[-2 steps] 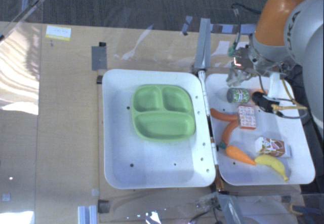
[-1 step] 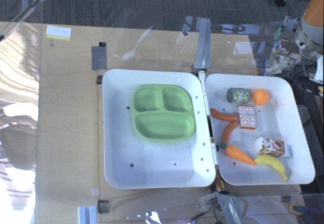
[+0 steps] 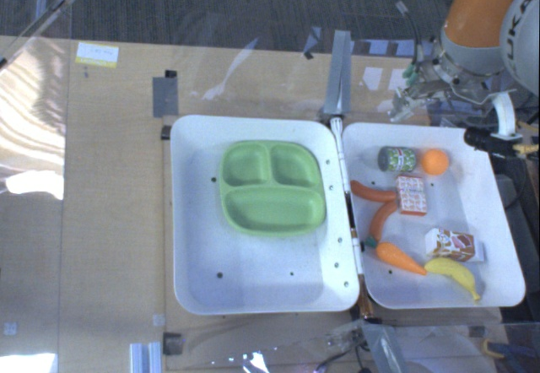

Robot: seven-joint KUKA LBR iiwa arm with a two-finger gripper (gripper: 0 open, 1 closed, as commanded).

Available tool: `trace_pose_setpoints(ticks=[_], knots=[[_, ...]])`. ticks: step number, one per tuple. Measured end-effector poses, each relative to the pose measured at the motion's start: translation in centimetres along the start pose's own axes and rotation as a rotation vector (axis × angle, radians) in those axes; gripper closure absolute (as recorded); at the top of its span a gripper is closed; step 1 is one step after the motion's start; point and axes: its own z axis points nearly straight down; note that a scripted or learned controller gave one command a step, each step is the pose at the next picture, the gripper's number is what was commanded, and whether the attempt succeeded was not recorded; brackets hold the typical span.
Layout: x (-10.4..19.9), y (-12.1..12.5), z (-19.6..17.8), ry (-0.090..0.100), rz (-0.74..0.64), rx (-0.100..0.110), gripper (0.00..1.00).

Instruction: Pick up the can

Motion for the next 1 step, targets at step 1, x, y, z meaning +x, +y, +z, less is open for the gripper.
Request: trace_pose_setpoints(ticks=[1], knots=[[-3.68,-0.87,-8.57,-0.005,-0.644,-0.006,1.00]])
